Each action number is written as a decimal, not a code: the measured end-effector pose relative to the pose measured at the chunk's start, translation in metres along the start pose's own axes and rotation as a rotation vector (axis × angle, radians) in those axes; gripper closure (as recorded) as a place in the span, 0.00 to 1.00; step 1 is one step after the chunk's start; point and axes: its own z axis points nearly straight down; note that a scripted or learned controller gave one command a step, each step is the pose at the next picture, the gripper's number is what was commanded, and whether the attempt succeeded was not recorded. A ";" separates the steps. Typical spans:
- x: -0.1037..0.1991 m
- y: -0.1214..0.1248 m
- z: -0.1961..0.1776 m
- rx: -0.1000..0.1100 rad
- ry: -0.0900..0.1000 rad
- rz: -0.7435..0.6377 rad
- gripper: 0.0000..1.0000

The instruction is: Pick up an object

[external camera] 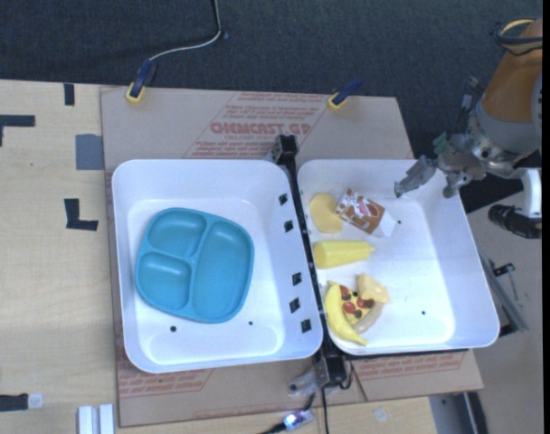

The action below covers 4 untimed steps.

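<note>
Two white bins (pixel 130 183), one blue divided plate (pixel 195 265), one banana (pixel 336 319), one pizza slice (pixel 364 300), one snack packet (pixel 358 212), two yellow pieces (pixel 342 253).

My arm (pixel 515 84) is a rounded, smooth-shelled limb with a broad orange band covering its upper visible part. Below the band my shell turns pale grey, narrowing to a lighter, silvery ring at the wrist. From there my hand (pixel 431 177) begins as a cluster of small grey metal blocks and brackets. My two fingers (pixel 411 183) are slim, dull grey prongs, darker at their tips. A thin dark cable loops over the top of the orange band. The picture is too coarse to make out screws or markings.
</note>
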 end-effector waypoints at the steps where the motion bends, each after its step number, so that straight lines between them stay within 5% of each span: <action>1: 0.013 -0.003 0.076 0.007 0.002 0.000 0.00; 2: 0.032 0.035 0.095 -0.026 -0.005 0.002 0.00; 4: 0.018 0.040 0.117 -0.004 -0.002 -0.002 0.00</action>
